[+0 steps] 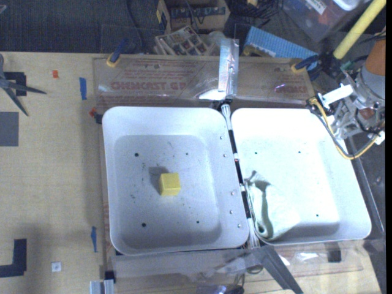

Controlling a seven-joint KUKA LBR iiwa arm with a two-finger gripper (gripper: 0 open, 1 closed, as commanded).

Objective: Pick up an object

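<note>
Left bin (122, 133): one yellow block (170, 184) lies on the floor, a little nearer the near edge than the far edge and roughly midway between the left and right walls. It is a small cube-like piece, plain yellow, with a lighter top face and a darker side face turned toward the near edge. No long axis can be made out; its faces sit slightly turned against the bin walls, one corner aimed toward the near right corner. A grey shadow lies just beside it on the far left. Nothing touches it.

Right bin (318, 139): a pale, limp, translucent item (263, 210) lies along the left wall near the near left corner, long axis running near to far, its far end crumpled. What it is cannot be told.

Arm (373, 72): it stands at the far right corner of the right bin, outside the rim, well apart from the block. The gripper (343, 106) is blurred among cables; whether it is released or clenched cannot be told. Nothing is seen in it.
</note>
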